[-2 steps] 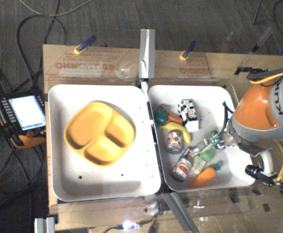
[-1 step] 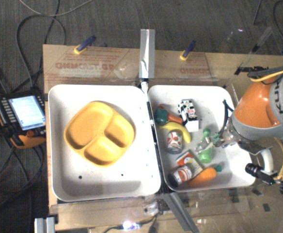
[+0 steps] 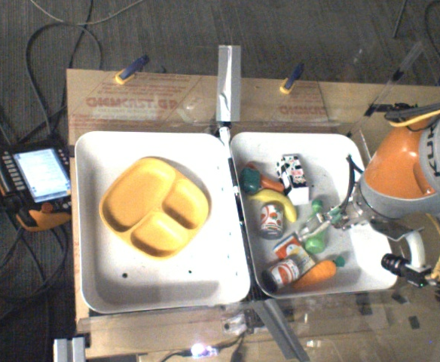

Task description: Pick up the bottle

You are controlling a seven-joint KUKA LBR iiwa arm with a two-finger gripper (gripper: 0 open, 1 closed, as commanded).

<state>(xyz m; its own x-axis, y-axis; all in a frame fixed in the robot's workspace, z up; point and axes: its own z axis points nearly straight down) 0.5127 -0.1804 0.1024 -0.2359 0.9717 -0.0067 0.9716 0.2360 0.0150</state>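
The bottle [image 3: 285,270] lay on its side near the right bin's [image 3: 333,143] front wall, wedged between a carrot [image 3: 316,274] and a small carton [image 3: 288,245], so it offered little free flank. The gripper [image 3: 327,219] hovered just above that clutter; whether it was apart or together could not be told. The left bin [image 3: 92,225], holding a yellow tray [image 3: 155,206], gave far more open room.

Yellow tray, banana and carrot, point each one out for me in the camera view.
Yellow tray [image 3: 154,205], camera view, on the ridge where its compartments meet.
Banana [image 3: 277,201], camera view, on its curved middle.
Carrot [image 3: 315,274], camera view, on its orange body.
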